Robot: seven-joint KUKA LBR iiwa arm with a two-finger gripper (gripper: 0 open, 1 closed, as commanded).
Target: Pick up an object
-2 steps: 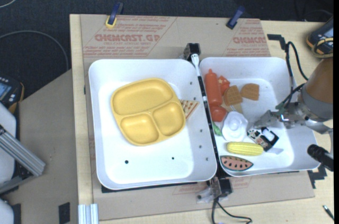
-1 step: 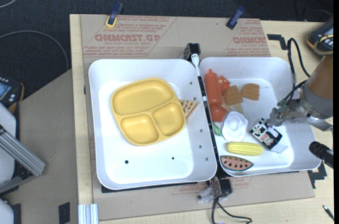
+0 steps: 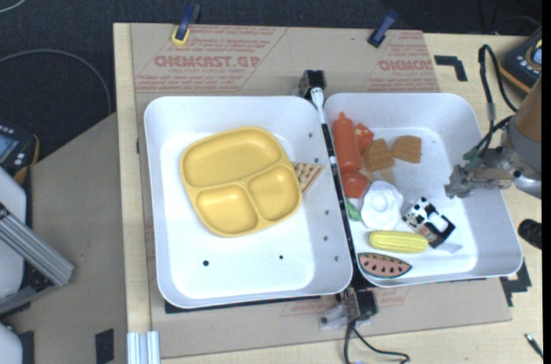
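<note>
My gripper [image 3: 461, 180] hangs over the right side of the right bin [image 3: 461, 120], reaching in from the right edge, and I see nothing held in it. To its lower left lies a small black-and-white toy [image 3: 428, 221], a short way off. Further left in the same bin are a red bottle-shaped toy [image 3: 347, 149], two brown bread pieces [image 3: 378, 157] [image 3: 408, 149], a white cup [image 3: 381, 204], a yellow corn cob [image 3: 398, 242] and a watermelon slice [image 3: 384, 265].
The left bin [image 3: 250, 268] holds a yellow divided plate [image 3: 240, 180] and a waffle-patterned wedge [image 3: 307, 174] against its right wall. The grey arm [image 3: 527, 149] stands at the right edge. Cables run past the bench's far right corner.
</note>
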